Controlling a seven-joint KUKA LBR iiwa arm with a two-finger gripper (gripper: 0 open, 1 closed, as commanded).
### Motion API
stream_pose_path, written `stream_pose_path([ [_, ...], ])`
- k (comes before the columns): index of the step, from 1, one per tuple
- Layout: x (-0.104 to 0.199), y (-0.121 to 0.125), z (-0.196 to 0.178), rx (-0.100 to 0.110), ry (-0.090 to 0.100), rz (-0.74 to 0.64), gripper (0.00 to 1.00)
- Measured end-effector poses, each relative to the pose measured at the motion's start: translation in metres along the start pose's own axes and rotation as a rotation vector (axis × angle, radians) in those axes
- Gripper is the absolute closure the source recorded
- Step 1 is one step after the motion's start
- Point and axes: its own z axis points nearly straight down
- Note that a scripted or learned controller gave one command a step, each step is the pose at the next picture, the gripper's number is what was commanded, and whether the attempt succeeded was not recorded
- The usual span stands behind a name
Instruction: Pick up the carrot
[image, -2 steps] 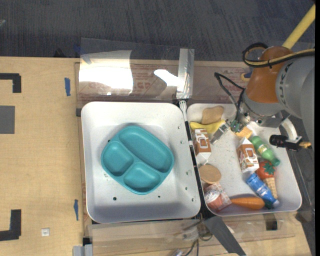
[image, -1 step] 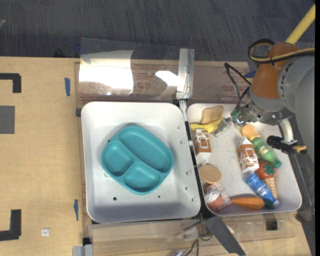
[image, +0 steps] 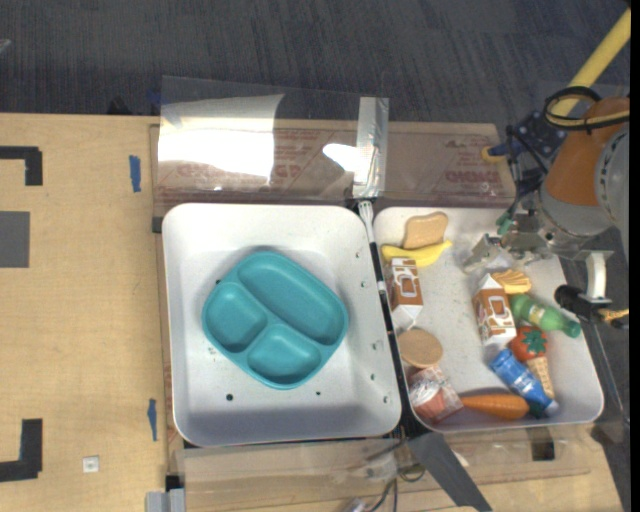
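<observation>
Orange and tapered, the carrot (image: 493, 405) lies flat against the near wall of the right bin (image: 590, 400), its length running left to right. A small can (image: 432, 393) sits just beside its left end; a blue packet (image: 518, 378) and a cone-shaped toy (image: 541, 372) crowd its right end. The hand (image: 500, 243) hovers over the far part of the same bin, well apart from the carrot, above a milk carton (image: 493, 308); whether it is released or clenched cannot be told. The left bin (image: 190, 240) carries a teal divided plate (image: 274, 317).

Risks:
- The near wall may block one finger, causing a shallow grip.
- Neighbouring items may be caught instead of the carrot.
- The smooth, rounded carrot may roll or slip out on closure.
</observation>
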Motion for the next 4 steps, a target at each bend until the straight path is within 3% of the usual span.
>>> stream_pose_path([
  [1, 0.004, -0.041, -0.002, 0.003, 0.019, 0.497, 0.0],
  [2, -0.001, -0.042, -0.012, -0.002, 0.006, 0.496, 1.0],
  [3, 0.012, 0.01, -0.021, 0.004, -0.006, 0.597, 1.0],
  [4, 0.012, 0.01, -0.021, 0.004, -0.007, 0.597, 0.0],
])
